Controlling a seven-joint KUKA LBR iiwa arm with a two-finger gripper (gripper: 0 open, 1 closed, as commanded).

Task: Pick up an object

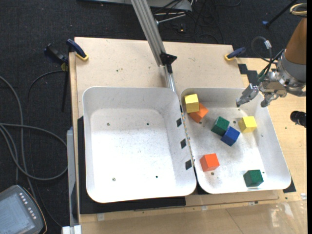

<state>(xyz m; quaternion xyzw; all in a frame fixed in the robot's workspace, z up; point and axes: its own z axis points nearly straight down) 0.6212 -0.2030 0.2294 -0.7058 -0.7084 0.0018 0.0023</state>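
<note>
Gripper (255, 97) hovers over right bin (273, 145) far edge, fingers spread, empty; w/ yellow cube (248, 124) just beside, prob. lining up a grab.

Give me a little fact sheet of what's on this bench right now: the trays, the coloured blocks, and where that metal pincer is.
trays: two shallow white plastic bins side by side, left bin and right bin
blocks, all in right bin: yellow cube stacked on orange cube; dark green cube touching blue cube; second yellow cube; second orange cube; second green cube
pincer: above right bin's far right corner, open, holding nothing
nearest block to pincer: second yellow cube
</note>
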